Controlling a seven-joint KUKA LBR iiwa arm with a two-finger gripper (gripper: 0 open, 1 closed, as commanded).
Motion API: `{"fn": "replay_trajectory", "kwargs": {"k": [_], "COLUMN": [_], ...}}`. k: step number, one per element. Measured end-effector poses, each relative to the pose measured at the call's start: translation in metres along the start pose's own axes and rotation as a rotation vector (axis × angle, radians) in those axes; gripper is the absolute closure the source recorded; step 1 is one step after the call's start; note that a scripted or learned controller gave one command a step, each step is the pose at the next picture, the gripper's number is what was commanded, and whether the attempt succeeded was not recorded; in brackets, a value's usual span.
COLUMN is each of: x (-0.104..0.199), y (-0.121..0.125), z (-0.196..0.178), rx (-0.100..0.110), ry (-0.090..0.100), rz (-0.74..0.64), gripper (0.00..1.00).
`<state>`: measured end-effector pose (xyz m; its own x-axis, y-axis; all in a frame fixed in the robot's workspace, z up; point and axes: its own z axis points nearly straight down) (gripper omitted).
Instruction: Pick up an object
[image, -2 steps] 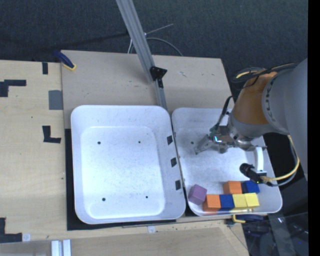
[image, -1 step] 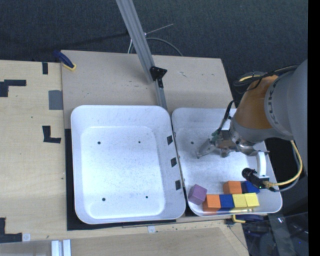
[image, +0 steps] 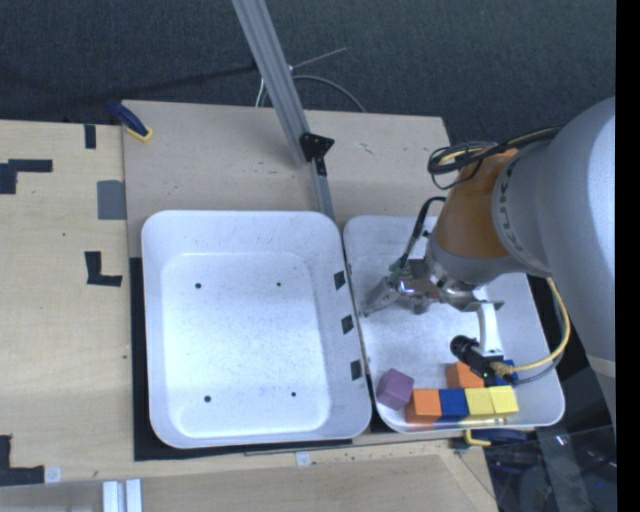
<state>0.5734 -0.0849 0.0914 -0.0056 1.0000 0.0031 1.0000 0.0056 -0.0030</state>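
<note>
Camera view: gripper (image: 385, 293) empty over right bin (image: 385, 240), fingers apart; nearest target, purple block (image: 396, 386), toward near rim, beside orange block (image: 427, 402); well apart; approach toward viewer.

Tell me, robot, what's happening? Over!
Gripper low over right bin, holding nothing seen. Blocks bunched at near edge, purple one closest. Nothing in the way.

My wooden bench (image: 200, 150) carries two shallow white bins side by side on a black mat (image: 136, 360): the left bin (image: 240, 330) and the right bin (image: 400, 240). A blue-and-yellow clamp (image: 131, 121) sits at its far left corner.
</note>
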Motion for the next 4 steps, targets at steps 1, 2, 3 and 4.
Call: {"fn": "replay_trajectory", "kwargs": {"k": [1,2,3,4], "x": [-0.087,-0.109,-0.124,-0.115], "y": [-0.084,-0.048,0.025,-0.065], "z": [0.000,-0.001,-0.002,0.000], "rx": [0.004,-0.004,-0.008,0.004], "ry": [-0.005,-0.004,-0.005,-0.001], "rz": [0.015,0.005,0.002,0.008], "gripper": [0.00,0.00,0.00,0.00]}}
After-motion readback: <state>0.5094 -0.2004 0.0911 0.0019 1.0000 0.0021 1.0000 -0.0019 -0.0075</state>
